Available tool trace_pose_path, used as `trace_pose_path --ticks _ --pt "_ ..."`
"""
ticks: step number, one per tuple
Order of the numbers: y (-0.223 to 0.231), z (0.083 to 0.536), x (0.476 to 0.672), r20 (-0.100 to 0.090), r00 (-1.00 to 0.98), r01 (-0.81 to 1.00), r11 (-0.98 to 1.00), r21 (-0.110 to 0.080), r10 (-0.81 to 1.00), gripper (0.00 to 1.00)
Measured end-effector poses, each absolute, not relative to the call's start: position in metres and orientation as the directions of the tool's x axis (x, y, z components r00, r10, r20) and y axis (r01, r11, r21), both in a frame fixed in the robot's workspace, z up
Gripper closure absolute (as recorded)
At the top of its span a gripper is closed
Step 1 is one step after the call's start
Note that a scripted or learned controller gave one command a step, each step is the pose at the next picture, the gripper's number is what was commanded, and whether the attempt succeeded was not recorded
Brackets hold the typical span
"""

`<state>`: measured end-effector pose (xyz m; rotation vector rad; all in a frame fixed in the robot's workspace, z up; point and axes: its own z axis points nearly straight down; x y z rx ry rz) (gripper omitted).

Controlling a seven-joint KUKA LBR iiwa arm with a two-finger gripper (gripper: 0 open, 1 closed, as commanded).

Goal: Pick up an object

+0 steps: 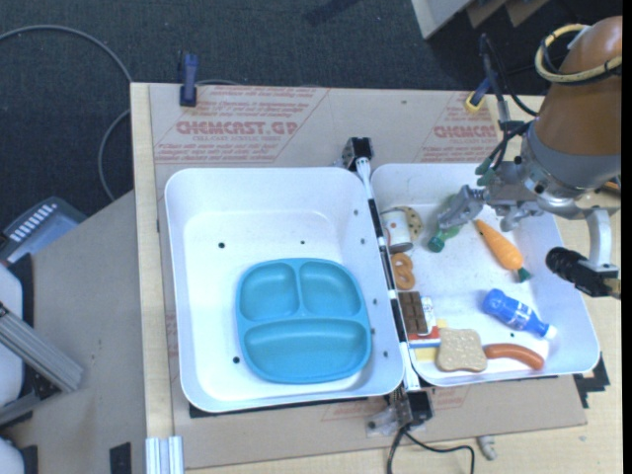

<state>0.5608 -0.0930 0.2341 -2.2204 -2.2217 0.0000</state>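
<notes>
Nearest you, at the front of the right bin (583, 349): a slice of toast (460, 350) touching a sausage (513, 354), with a blue bottle (514, 312) just behind them. Further back lies a carrot (499, 246), tilted, and a green-tipped piece (437, 239) just beside the end effector (462, 208). Along the bin's left wall sit a pretzel-like ring (401, 269), a small dark bar (411, 314) and a brownish item (400, 225) you can't identify from here.

The end effector hangs low over the back of the right bin, near the green-tipped piece. Open or closed: cannot tell from this angle. Nothing is visibly held.

The left bin (197, 215) carries a blue divided plate (301, 319), well apart from the arm.

Risks, as judged from here:
- Target unclear. The green-tipped piece and carrot lie near each other; a descent between them may nudge both and close on neither.
- The carrot is round and tapered; likely to roll or squirt out of a pinch.
- Front items touch, so a grasp there may drag a neighbour.
- Things against the left wall leave little finger clearance; expect a wall strike.
</notes>
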Motion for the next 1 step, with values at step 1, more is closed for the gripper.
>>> trace_pose_path --ticks 1 --pt "-0.1584 0.1264 0.5593 -0.001 0.001 1.0 -0.001 -0.002 1.0 0.0"
